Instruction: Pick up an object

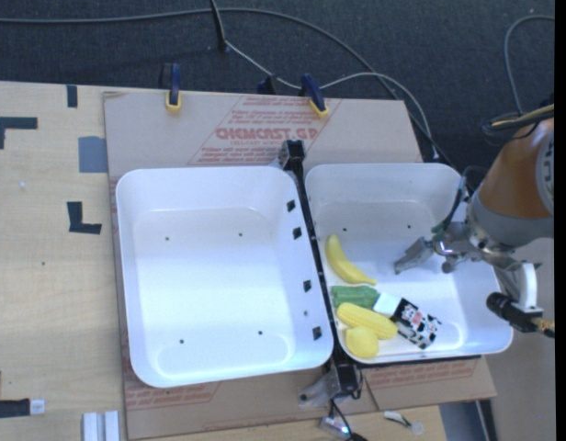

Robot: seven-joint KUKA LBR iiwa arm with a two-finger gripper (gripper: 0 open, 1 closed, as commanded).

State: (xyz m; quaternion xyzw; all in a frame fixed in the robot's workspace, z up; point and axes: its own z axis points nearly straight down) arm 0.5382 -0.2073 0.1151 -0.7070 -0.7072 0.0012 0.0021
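Observation:
The right bin (384, 186) holds a yellow banana (344, 261), a green item (354, 295), a yellow corn cob (367, 318), a yellow lemon (360, 342) and a black-and-white patterned box (413, 321), all clustered at its front left. My gripper (423, 265) hangs over the right half of this bin, to the right of the banana and just behind the patterned box. It is open, and nothing sits between its fingers. The grey arm with its orange band (522, 177) reaches in from the right.
The left bin (145, 246) stands beside the right one, with a black divider clip (292, 154) at the far end of their shared wall. Both rest on a cardboard sheet (246, 127) held by yellow-blue clamps. Cables run across the dark floor behind.

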